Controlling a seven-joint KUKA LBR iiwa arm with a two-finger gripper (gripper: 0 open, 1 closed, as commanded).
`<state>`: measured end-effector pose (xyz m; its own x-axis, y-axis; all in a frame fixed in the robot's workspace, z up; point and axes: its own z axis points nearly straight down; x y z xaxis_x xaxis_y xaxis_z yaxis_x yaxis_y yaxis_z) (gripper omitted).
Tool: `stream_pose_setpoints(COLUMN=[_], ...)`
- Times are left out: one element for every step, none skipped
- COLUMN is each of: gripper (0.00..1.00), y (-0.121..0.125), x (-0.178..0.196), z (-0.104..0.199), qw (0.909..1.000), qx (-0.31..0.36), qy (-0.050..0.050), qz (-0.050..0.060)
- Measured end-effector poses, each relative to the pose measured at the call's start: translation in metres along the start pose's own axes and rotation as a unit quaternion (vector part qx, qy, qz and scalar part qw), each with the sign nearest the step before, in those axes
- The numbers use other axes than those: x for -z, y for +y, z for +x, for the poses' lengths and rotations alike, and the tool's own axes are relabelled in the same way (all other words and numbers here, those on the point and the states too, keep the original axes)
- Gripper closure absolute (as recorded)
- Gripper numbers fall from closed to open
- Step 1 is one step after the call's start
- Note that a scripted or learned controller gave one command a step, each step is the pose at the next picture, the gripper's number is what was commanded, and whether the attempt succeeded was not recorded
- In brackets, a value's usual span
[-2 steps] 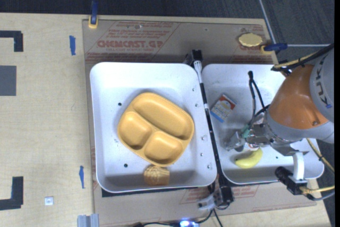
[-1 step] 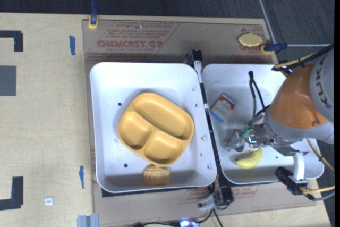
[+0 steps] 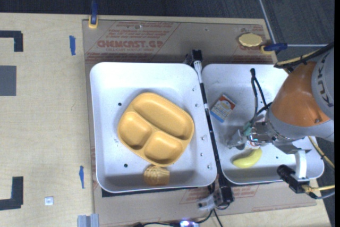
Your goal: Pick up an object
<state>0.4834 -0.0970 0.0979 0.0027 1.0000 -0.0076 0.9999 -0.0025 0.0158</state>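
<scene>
In the right bin (image 3: pixel 297 170) a yellow banana (image 3: pixel 247 159) lies near the front wall. My gripper (image 3: pixel 238 139) hangs low over the bin floor just behind the banana and a little to its left, with the orange-banded wrist (image 3: pixel 300 103) rising to the right. A small white carton with red and blue print (image 3: pixel 222 108) lies further back on the left side of this bin, apart from the gripper. In the left bin (image 3: pixel 106 82) rests a large yellow divided plate (image 3: pixel 155 127), and a small tan ridged object (image 3: pixel 156 174) sits at its front edge.
A black bar (image 3: pixel 204 109) runs between the two bins. A yellow disc (image 3: pixel 251 40) lies on the cardboard sheet behind the right bin. Cables (image 3: pixel 256 94) hang from the wrist over the bin. Blue clips (image 3: pixel 94 9) mark the sheet's corners.
</scene>
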Motion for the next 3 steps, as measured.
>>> stream_pose_setpoints(gripper=[0.0, 0.0, 0.0], y=[0.0, -0.0012, -0.0012], x=[0.0001, -0.0096, -0.0097], z=[0.0, 0.0014, 0.0017], qw=[1.0, 1.0, 1.0], qx=[0.0, 0.0, 0.0], qy=[0.0, 0.0, 0.0], qz=[0.0, 0.001, 0.001])
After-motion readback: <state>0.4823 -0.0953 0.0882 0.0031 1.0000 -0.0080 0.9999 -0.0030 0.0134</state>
